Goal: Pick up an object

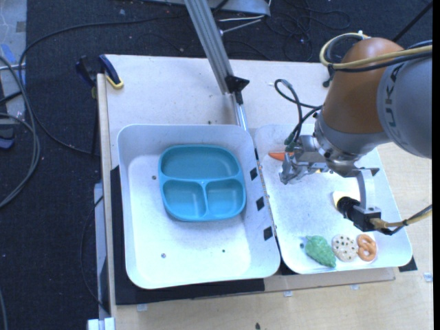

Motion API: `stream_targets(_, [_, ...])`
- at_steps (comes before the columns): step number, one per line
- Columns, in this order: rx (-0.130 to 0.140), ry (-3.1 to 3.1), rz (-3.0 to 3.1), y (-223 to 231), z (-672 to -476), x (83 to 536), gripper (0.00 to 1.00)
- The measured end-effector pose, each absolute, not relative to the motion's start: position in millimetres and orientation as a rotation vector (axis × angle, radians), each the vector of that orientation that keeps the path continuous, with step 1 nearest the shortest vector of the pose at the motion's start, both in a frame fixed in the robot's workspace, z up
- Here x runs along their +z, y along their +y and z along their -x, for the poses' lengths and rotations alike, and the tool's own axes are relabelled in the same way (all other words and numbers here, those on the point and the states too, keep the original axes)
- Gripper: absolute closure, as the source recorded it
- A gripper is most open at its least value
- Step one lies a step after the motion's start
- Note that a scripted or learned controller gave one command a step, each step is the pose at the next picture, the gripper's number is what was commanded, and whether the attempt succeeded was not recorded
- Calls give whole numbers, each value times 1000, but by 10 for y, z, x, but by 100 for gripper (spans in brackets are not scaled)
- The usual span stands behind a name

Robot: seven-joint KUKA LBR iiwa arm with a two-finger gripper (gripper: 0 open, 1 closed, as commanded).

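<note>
I am watching the arm [385,95] reaching in from the right over the right bin [323,205], its orange band sitting above the wrist. The gripper [289,176] is hanging low over the far left part of that bin, close to the bin's left wall. How far apart it is standing I cannot tell, since the wrist is covering most of it, and I am seeing nothing between its tips. A small orange piece [276,156] is lying just beside the gripper, on its far left side, partly hidden by the hardware. Along the near edge of the right bin three things are lying in a row: a green leafy piece [320,249], a round pale cookie [344,247] just right of it, and a pretzel [367,247] touching the cookie. The left bin [137,253] is holding a blue divided plate [203,182] toward its far side
</note>
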State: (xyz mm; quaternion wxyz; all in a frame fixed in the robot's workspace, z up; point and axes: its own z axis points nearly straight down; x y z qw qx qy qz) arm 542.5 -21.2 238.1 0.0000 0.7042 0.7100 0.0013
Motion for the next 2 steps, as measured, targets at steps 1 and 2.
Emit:
stream_targets(1, [3, 2231, -2213, 366, -5440, 2443, 100])
stream_targets(2, [1, 2231, -2213, 869, -5550, 2303, 100])
